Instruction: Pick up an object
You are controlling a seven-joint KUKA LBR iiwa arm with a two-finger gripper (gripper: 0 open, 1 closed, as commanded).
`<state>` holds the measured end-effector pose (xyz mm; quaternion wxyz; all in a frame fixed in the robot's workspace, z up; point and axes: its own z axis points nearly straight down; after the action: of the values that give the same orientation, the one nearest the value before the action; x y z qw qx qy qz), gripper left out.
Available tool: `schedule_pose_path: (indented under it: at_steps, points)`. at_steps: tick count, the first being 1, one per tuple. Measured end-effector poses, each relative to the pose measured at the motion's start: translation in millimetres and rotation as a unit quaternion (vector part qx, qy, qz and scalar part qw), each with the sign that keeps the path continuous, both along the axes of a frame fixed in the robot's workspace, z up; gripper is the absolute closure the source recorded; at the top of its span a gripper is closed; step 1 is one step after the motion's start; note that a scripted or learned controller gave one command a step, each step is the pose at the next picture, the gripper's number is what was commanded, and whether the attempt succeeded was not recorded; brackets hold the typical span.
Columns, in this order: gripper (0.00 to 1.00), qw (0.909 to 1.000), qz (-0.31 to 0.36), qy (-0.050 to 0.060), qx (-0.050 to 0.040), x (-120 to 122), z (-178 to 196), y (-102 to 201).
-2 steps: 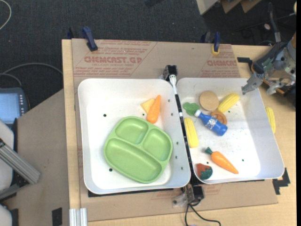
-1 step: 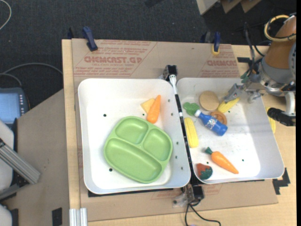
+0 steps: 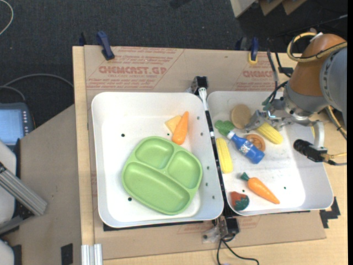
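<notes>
Hand is hovering low over the right bin, between the tan disc and the short corn cob; opening: cannot tell. Judgement: centring squarely over one item before descending is advisable, since the blue bottle is crowding close.

You are looking down on a robotics lab: a grey and orange arm is reaching over a bench topped with printed brown board, clamps are pinning its far edge, two white bins are holding toy food, cables are trailing off the front, and dark carpet is lying beyond.
</notes>
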<state>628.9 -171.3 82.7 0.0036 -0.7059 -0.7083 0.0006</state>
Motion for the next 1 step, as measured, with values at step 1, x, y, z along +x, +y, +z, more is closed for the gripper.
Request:
schedule_pose_path:
  at_steps: [1]
  points:
    - [1.0, 1.0, -0.001, -0.004, -0.0023, 1.9, 12.9, -3.3]
